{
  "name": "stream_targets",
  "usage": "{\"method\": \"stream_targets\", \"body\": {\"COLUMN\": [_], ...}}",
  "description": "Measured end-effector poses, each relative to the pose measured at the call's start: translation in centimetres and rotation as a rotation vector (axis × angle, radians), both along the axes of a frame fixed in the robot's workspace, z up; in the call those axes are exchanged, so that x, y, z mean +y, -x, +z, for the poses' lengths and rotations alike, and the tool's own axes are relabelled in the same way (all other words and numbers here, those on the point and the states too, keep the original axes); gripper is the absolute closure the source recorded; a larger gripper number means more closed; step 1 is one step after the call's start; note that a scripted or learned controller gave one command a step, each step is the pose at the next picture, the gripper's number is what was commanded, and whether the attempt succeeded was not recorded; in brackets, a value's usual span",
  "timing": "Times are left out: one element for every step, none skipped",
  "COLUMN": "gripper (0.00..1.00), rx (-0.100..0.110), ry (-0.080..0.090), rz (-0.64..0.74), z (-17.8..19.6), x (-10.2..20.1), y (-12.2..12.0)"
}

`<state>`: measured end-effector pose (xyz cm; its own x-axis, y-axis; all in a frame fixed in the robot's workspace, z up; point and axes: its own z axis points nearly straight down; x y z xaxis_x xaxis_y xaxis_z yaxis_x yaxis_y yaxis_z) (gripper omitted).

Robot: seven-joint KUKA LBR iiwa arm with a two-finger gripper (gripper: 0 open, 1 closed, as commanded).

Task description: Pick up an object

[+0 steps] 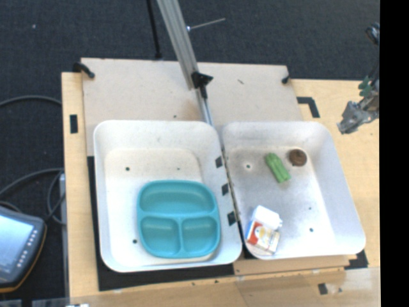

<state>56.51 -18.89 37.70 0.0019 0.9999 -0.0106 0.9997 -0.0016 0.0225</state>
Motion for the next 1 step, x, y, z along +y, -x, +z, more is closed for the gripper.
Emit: {"method": "stream_targets", "body": {"gripper": [1.00], "rx": [-0.003], "ry": [0.002], "rz": [0.004], "z": [1.06], "x": [-0.07], "y": [-0.07]}}
